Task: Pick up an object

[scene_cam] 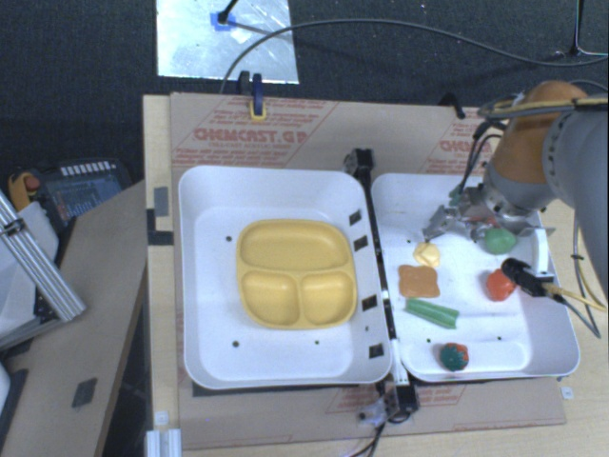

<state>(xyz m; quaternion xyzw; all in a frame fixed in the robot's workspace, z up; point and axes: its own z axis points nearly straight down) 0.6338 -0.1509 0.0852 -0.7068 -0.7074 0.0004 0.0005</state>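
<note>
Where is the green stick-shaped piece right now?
The green stick lies in the right bin, just below the flat orange-brown piece and above the red-and-green round piece.

Two shallow white bins sit side by side on the bench: a left bin [205,284] and a right bin [552,350]. The left bin holds one yellow tray [295,272] with three compartments. The right bin holds six small items: one pale yellow piece [427,253], one orange-brown slab [418,281], one green stick [431,312], one red piece [500,285], one green round piece [499,240] (partly hidden by the arm), and one red-and-green ball [453,355] near the bin's front edge.
</note>
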